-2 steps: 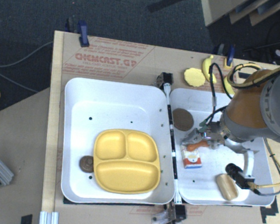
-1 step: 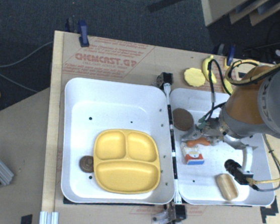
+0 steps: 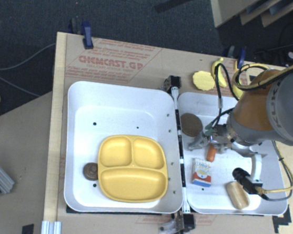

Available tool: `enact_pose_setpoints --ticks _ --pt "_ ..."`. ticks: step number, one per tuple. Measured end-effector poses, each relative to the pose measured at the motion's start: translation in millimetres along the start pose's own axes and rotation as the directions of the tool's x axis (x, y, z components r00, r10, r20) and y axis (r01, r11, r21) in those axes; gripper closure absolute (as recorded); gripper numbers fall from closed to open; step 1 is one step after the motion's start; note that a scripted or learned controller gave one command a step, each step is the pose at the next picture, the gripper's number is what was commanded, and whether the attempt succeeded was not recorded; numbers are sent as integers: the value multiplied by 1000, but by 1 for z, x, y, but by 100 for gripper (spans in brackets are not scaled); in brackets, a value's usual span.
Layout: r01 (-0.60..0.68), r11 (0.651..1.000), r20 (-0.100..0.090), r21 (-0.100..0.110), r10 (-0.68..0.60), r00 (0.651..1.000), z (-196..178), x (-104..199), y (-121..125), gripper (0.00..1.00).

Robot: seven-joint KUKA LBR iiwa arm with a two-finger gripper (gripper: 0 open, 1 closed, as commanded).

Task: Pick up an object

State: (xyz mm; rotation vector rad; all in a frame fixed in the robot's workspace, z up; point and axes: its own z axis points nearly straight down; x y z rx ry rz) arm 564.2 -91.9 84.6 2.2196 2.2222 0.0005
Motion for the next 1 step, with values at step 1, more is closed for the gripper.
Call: enact_pose_setpoints --ticks 1 --pt "0 1000 0 -2 0 1000 -10 0 0 100"
